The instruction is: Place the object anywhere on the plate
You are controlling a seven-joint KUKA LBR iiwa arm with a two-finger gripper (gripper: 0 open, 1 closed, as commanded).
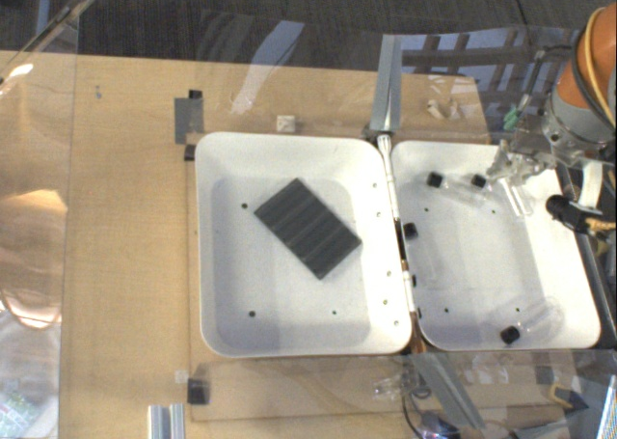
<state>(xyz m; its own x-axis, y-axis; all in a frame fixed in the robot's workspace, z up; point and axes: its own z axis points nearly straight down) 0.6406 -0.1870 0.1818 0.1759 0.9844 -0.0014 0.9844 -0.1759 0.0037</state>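
We see the gripper (pixel 516 172) over the right bin (pixel 482 331), its grip state impossible to tell, while the dark ridged plate (pixel 308 228) waits bare in the left bin (pixel 222 331), nothing placed yet.

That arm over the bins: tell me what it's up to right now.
The arm's gripper hangs over the far right corner of the right bin. Small clear pieces with dark caps lie in that bin: some near its far edge, one by the near right corner. The dark ridged plate lies flat in the left bin with nothing on it. Whether the gripper holds anything is unclear.
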